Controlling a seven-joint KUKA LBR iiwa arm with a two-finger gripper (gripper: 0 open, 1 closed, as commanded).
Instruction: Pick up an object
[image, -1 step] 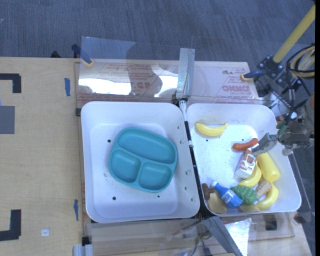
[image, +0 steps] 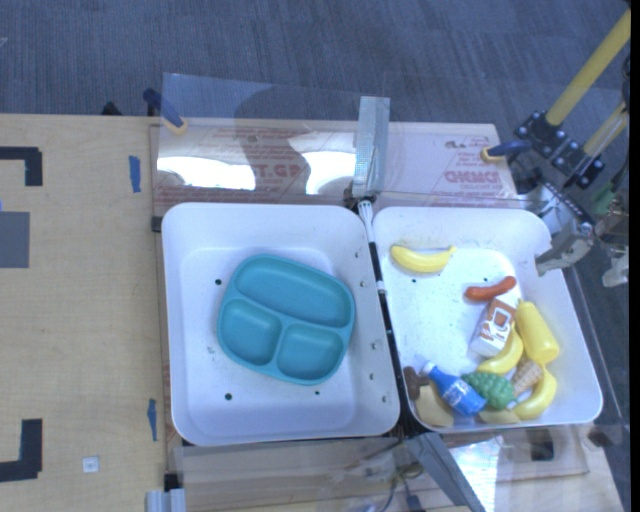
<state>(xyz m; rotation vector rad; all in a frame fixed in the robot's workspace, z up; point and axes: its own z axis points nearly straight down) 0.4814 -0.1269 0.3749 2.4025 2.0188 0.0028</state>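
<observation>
The gripper (image: 562, 250) sits at the right bin's (image: 580, 330) far right edge; I cannot tell how it is set. It holds nothing. Just below it lie a sausage (image: 490, 290), a banana (image: 421, 258) and more toys.

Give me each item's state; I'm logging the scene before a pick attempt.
Teal divided plate: flat in left bin, compartments bare.
Banana: lying alone near right bin's back.
Sausage: lying flat.
Carton: tipped over.
Blue bottle: on its side.
</observation>
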